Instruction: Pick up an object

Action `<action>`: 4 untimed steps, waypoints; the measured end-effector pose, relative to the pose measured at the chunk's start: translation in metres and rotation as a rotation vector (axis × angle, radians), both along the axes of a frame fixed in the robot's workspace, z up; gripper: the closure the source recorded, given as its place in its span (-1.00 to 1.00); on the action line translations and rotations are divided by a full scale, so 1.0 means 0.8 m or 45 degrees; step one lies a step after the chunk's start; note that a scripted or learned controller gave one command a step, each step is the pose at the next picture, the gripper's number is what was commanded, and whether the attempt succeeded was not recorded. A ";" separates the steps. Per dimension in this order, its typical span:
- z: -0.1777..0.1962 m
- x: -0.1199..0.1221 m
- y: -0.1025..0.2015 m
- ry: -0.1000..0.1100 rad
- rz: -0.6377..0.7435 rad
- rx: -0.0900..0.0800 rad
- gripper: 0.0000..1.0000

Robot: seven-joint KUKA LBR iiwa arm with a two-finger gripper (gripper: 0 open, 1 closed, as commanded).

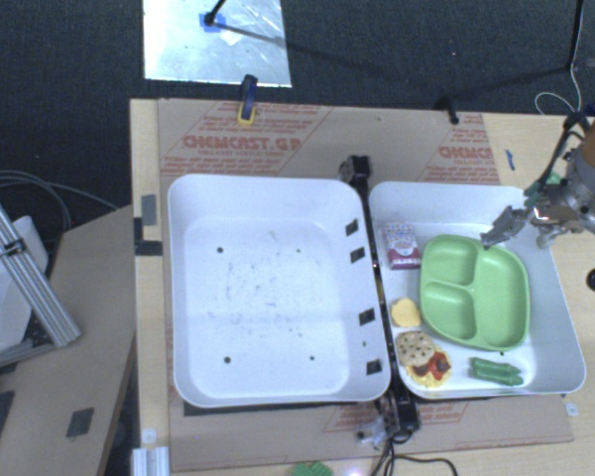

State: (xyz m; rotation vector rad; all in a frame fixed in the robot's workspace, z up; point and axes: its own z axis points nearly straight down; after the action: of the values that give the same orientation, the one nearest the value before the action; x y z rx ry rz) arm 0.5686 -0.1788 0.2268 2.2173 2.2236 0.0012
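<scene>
Jaws: state cannot be told; the gripper [500,228] is small and blurred at this slant, and nothing is seen held in it. Position: over the upper right of the right bin [565,310], just above the top edge of the green divided tray [476,291]. Contents of that bin: tray at centre; small pink-and-white carton [401,245] to its upper left; yellow piece [406,312] and pizza-like toy [423,353] at lower left; green pod-shaped item [497,370] along the near wall. Left bin [268,291]: white floor, faint scuffs. Step judged: approach, no pick made. Next move, judged: descend on a chosen item with fingers straddling it; the tray's rim lies nearest.
</scene>
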 end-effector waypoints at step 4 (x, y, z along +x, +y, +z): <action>0.074 0.126 0.127 -0.006 0.007 0.000 1.00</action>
State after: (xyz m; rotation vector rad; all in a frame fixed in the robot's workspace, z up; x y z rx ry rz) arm 0.6698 -0.0775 0.2861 2.2085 2.2277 0.0058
